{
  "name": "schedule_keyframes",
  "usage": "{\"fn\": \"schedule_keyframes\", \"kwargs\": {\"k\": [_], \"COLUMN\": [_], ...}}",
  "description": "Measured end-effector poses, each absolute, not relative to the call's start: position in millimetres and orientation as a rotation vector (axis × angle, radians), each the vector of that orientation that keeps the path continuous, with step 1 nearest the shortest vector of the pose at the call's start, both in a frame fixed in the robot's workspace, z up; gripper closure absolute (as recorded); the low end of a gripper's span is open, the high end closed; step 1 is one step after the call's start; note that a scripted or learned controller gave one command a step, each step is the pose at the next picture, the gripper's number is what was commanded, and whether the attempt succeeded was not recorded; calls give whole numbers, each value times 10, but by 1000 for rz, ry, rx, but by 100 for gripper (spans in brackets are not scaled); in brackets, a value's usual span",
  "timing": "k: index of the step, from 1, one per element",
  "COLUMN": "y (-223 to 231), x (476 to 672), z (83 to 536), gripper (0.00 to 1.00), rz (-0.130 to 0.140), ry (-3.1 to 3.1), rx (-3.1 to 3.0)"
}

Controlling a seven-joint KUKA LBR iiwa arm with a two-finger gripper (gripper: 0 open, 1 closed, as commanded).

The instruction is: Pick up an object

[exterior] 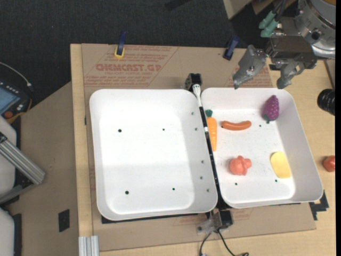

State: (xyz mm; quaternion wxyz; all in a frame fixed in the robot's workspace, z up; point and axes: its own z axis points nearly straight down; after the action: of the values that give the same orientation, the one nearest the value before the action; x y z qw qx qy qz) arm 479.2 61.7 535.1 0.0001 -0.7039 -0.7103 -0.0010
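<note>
- Gripper (pixel 262 74) is seen above the far rim of the right bin (pixel 303 143), fingers spread wide, nothing between them.
- Grapes (pixel 270 108) lie nearest the gripper, just inside that far rim.
- Sausage (pixel 235 125) is placed toward the bin's middle, apart from the grapes.
- Carrot (pixel 212 133) is pressed along the bin's left wall, by the seam with the left bin (pixel 106 143).
- Pink piece (pixel 240 165) and lemon (pixel 280 164) are found nearer the bin's near rim, set apart from each other.
- Risk: if the grapes are chosen, a finger may be caught on the far rim during descent, since they lie close beside it.
- Risk: the carrot is judged a poor target; the wall leaves little room for one finger.
- Risk: rounded pieces may be squeezed out sideways if closed on off-centre.
</note>
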Motion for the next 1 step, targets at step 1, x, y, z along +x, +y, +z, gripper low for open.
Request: {"fn": "schedule_keyframes", "kwargs": {"k": [1], "y": [1478], "x": [4834], "z": [5346], "gripper": [0], "rz": [-5], "ry": [-2233], "rx": [-2210]}}
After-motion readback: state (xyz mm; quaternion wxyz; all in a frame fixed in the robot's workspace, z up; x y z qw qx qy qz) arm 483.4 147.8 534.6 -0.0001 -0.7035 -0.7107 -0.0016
